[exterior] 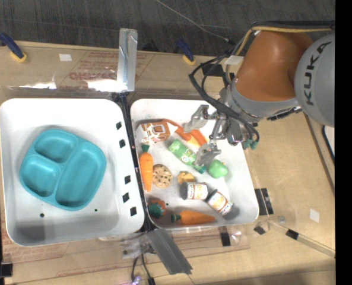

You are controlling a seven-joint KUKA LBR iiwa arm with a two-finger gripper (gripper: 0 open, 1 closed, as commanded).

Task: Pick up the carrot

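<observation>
A carrot (146, 170) with a green top lies upright along the left wall of the right bin (242, 177). A second carrot (194, 218) lies flat near that bin's front wall. My gripper (202, 137) hangs over the upper middle of the right bin, open, its two grey fingers (196, 119) spread wide. A small orange piece (194, 137) and the end of a green bottle (184, 150) sit below the gap. Nothing is clamped between the fingers. Both carrots are to the left of and below the gripper, apart from it.
The right bin also holds a small carton (155, 132), a cookie (161, 175), two little jars (194, 190) (220, 202) and a green ball-shaped item (218, 169). A teal divided plate (63, 168) lies in the left bin (9, 218). Cables hang from the wrist.
</observation>
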